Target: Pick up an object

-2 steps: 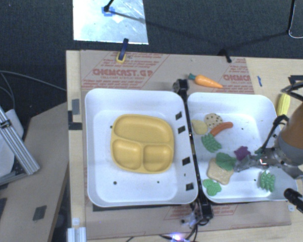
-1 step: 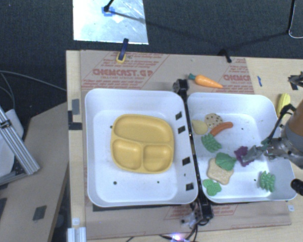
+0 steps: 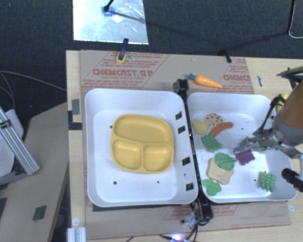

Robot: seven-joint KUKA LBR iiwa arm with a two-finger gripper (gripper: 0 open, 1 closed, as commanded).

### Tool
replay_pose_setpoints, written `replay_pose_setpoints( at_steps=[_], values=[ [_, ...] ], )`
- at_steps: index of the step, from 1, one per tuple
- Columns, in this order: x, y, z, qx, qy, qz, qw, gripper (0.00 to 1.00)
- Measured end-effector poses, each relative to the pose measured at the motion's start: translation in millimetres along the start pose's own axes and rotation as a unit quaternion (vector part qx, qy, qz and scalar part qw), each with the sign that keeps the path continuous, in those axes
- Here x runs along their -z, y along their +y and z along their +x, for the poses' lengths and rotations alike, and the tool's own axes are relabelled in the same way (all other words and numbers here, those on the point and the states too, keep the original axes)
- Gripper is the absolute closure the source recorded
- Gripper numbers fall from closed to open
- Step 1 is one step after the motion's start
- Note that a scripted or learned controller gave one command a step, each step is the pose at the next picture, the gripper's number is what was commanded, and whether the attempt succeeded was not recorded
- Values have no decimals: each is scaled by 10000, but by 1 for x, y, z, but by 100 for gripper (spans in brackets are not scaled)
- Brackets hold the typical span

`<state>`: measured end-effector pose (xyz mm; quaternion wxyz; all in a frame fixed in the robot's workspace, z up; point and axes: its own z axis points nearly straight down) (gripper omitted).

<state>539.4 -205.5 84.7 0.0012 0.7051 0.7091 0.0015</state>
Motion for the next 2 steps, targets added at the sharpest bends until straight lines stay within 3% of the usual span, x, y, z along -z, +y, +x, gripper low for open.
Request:
replay_pose_setpoints(
  at_steps=[1, 2],
  values=[
    [-1, -56, -1, -38, 2, 35, 10000, 0],
    [11, -52, -1, -23, -9, -3, 10000, 100]
  ],
)
